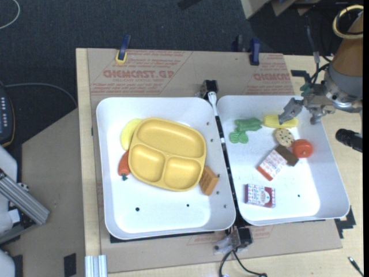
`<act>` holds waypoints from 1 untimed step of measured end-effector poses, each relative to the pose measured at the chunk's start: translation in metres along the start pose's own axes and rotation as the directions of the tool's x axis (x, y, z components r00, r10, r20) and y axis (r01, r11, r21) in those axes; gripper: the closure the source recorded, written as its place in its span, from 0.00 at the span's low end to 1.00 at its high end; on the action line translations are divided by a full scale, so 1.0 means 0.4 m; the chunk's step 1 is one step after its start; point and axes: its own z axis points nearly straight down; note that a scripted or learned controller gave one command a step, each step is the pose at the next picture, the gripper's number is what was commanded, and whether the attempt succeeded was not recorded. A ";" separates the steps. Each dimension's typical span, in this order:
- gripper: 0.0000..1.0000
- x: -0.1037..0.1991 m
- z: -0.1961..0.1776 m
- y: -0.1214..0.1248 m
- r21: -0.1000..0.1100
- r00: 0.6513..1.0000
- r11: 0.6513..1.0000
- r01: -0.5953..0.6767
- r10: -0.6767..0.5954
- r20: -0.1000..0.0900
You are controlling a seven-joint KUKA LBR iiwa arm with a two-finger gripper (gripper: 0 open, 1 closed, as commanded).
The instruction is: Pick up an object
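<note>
Several small items are crowded at the far end of the right bin [323, 209], where the tool [301, 112] is seen with fingers spread over a yellow banana-shaped toy [275, 121]. Nothing is pinched between them. A miss could be caused by the toy's low, curved, seemingly smooth form slipping aside, or the neighbouring cookie [283, 136] and green toy [245, 128] being nudged instead.

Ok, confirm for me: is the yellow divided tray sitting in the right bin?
No, the yellow divided tray sits in the left bin, beside the right bin.
</note>
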 end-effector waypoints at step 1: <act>0.00 0.001 -0.024 0.008 -0.015 1.000 1.000 0.003 -0.003 0.003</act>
